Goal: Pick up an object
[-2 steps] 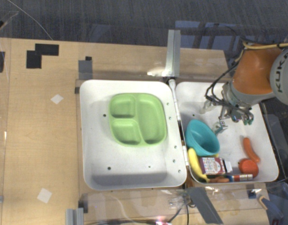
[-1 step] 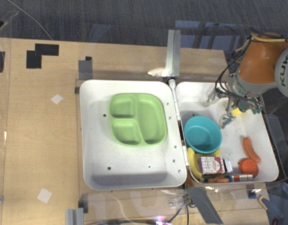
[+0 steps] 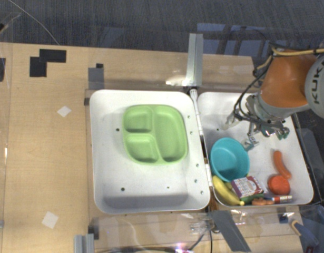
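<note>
You have a light wooden bench [image 3: 40,157] carrying two shallow white bins side by side, their inner edges touching. The left bin [image 3: 106,188] sits near the bench's middle; the right bin [image 3: 217,107] lies just beside it. Black tape marks [image 3: 46,60] sit at the bench's far left corner, and two small pale squares [image 3: 64,111] lie flat on the wood left of the bins.

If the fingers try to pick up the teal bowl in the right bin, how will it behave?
The teal bowl looks like thin, smooth plastic, so probably light and stiff, perhaps slippery. Its rounded wall may slide away when pushed. It lies tilted against the banana, so it may rock or tip when touched.
</note>
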Controlling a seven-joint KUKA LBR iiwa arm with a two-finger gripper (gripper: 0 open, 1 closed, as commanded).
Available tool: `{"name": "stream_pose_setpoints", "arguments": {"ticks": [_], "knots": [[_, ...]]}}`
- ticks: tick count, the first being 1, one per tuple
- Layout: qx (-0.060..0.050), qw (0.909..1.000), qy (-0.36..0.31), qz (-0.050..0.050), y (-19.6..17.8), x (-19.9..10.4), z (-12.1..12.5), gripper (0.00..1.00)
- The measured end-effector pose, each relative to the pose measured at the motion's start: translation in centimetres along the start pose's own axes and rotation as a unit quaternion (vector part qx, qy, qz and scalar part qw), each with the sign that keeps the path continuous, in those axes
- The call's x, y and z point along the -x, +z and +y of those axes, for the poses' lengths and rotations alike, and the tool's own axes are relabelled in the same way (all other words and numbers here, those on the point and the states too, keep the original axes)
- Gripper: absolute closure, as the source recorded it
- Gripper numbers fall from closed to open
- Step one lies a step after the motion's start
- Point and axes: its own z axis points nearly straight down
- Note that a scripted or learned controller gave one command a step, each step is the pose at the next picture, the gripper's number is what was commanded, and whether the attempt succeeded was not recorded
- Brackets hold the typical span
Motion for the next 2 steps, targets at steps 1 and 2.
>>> {"name": "stream_pose_setpoints", "arguments": {"ticks": [1,2], "knots": [[-0.002,0.9975,0.07,0.002,0.1,-4.1,0.9,0.0],[0.005,0.994,0.109,0.006,-0.6,-6.7,-6.0,0.0]]}}
